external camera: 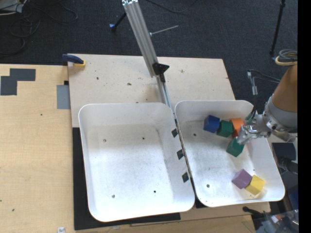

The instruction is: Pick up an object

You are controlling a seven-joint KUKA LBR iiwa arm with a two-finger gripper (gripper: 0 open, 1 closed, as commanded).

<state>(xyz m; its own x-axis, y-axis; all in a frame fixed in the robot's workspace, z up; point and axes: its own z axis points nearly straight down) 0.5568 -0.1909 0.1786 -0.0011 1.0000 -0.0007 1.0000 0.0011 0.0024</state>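
The right bin (214,204) holds several blocks. A blue cube (211,124), a green cube (225,128) and an orange cube (236,124) sit in a row near its far side. A purple cube (241,178) and a yellow cube (256,185) lie together at the near right corner. My gripper (241,139) reaches in from the right over the bin's right half. A dark green block (235,148) sits tilted at its fingertips, its top pinched between the fingers. The gripper is shut on this block.
The left bin (92,115) stands beside the right one, the two sharing a middle rim with black clips (180,154). A slanted metal pole (146,42) rises behind the bins. The grey arm with its orange band (287,93) comes over the right bin's right rim.
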